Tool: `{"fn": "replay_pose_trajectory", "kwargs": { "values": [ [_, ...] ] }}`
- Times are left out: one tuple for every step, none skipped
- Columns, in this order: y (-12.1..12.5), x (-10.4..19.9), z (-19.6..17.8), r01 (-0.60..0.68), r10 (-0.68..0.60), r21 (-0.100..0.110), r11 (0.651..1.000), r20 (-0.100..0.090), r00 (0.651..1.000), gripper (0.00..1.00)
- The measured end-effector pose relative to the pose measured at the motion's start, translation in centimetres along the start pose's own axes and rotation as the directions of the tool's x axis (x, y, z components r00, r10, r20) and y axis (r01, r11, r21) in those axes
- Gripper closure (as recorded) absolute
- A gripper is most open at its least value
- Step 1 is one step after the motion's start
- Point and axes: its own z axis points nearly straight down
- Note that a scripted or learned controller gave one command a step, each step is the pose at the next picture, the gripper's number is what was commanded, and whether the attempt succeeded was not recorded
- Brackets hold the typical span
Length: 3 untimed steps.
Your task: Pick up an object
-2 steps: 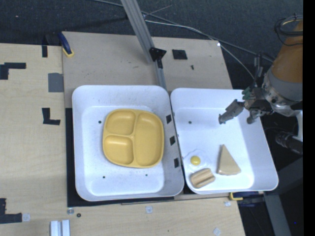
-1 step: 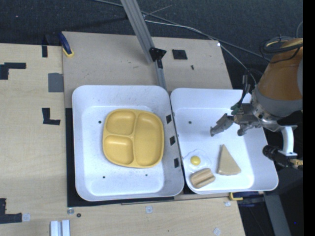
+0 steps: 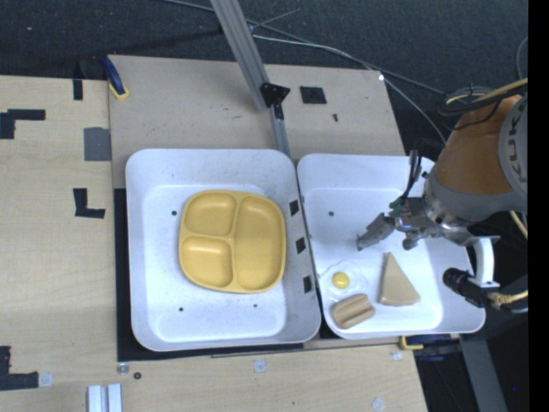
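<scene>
My gripper (image 3: 386, 234) hangs open and empty just above the tan wedge-shaped block (image 3: 397, 282), presumably to straddle it.

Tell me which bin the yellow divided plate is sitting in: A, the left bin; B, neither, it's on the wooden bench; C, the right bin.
A: the yellow plate lies flat in the left bin, while the right bin holds a small yellow round piece, a tan block and a beige wedge, with the gripper above them.
</scene>
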Motion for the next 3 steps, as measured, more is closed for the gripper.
{"fn": "replay_pose_trajectory", "kwargs": {
  "values": [
    [0.0, 0.0, 6.4, 0.0, 0.0, 0.0, 1.0, 0.0, 1.0, 0.0],
    [0.0, 0.1, 5.2, 0.002, -0.002, -0.002, 1.0, -0.001, 1.0, 1.0],
    [-0.1, 0.3, 1.0, 0.0, 0.0, -0.008, 1.0, 0.001, 1.0, 1.0]
  ]
}}
